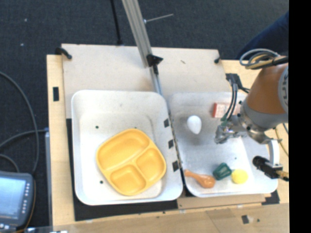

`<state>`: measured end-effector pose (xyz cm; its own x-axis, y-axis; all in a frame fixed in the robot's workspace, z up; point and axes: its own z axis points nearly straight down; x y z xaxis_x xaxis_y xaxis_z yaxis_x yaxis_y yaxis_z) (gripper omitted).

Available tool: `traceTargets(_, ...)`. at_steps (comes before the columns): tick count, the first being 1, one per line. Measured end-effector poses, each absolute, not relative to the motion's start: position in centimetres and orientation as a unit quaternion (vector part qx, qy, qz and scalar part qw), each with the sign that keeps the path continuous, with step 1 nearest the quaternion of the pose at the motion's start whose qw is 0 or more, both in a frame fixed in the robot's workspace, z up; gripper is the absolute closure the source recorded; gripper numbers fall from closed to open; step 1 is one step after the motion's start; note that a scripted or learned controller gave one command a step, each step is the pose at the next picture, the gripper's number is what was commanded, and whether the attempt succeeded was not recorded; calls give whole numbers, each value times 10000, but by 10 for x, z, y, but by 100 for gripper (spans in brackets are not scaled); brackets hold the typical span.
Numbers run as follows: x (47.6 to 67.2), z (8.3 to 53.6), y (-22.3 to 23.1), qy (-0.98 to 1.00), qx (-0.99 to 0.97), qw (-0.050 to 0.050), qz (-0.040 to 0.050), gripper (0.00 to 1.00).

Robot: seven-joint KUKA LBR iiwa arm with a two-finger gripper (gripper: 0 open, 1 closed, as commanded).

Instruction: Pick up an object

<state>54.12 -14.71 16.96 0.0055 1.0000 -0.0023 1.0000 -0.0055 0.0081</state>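
I see the gripper [222,134] low in the right bin [206,191], right of the egg [194,124] with bare floor between them. Jaw state: I cannot tell, fingertips too small and dark. Nothing visibly held. Below-right of the egg near the bin's front edge: green block [222,171], yellow ball [239,176], orange spoon-like piece [200,178]. Red box [219,109], possibly a carton, right of egg. Yellow tray [131,161] lies left of the egg, in the left bin [87,106].

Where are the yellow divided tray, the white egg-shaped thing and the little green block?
yellow divided tray [131,161], camera view, on its middle ridge.
white egg-shaped thing [194,124], camera view, its centre.
green block [222,171], camera view, its top.
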Motion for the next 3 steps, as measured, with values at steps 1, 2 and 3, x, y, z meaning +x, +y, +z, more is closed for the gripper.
traceTargets(1,544,213,-148,7081,7061,33,20,100)
traceTargets(2,546,234,-149,7086,7056,20,15,100)
traceTargets(3,555,232,-105,7096,7046,5,11,100)
